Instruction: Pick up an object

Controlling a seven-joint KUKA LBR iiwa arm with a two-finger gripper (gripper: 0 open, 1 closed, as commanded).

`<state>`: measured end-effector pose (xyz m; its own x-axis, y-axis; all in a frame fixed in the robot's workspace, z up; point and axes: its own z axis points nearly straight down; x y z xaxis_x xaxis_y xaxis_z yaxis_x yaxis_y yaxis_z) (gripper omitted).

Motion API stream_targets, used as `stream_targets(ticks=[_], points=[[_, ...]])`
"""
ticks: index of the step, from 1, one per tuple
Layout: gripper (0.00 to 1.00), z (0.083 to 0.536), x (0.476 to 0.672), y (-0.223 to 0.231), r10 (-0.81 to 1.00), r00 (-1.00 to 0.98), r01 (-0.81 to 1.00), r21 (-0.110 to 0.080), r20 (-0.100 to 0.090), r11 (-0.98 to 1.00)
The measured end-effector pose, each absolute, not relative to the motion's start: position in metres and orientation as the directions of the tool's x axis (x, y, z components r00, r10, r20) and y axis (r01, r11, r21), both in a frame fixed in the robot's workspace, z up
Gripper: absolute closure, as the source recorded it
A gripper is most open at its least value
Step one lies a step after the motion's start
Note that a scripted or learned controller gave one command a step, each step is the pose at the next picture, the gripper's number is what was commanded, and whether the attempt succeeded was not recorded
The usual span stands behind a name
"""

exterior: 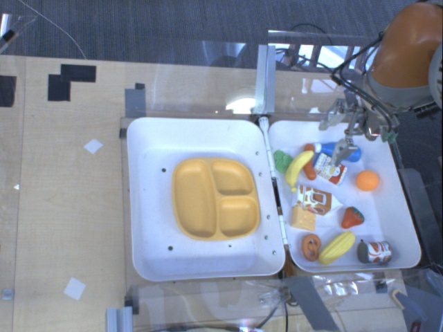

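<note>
Left bin (149,185): white, shallow, holding a yellow divided tray (214,198) with three compartments, lying flat near the bin's middle.

Right bin (408,241): white, shallow, holding a scatter of toy food.
- Green item (282,161) at the upper left of the bin, just beside a banana (299,167) that lies at a slant.
- Blue item (344,151) and a red-and-white carton (329,169) near the top middle, touching or nearly so.
- Orange ball (367,180) toward the right wall, apart from the rest.
- Small printed box (315,199) in the middle, with a pale yellow block (302,218) just below it.
- Strawberry (352,217) right of the box.
- Pretzel-like brown piece (311,246), a second banana (337,247) and a can (375,252) on its side, in a row along the lower edge.

Arm: grey with an orange band, in the upper right of the frame. Gripper (344,146) hangs over the top middle of the right bin, right above the blue item and the carton. Whether its fingers are apart or closed, I cannot tell from here.
</note>
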<state>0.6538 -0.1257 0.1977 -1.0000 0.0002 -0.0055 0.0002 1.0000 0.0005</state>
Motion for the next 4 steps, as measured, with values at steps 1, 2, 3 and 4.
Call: stream_targets(ticks=[1,2,3,4], points=[[0.0,0.124,0.615,-0.123,0.361,-0.932,0.361,0.001,-0.002,0.932],[0.0,0.101,0.618,-0.093,0.682,-0.732,0.682,0.005,-0.004,0.732],[0.0,0.117,0.628,-0.093,0.908,-0.419,0.908,0.006,-0.003,0.419],[0.0,0.093,0.667,-0.098,0.67,-0.743,0.67,-0.012,0.007,0.743]])
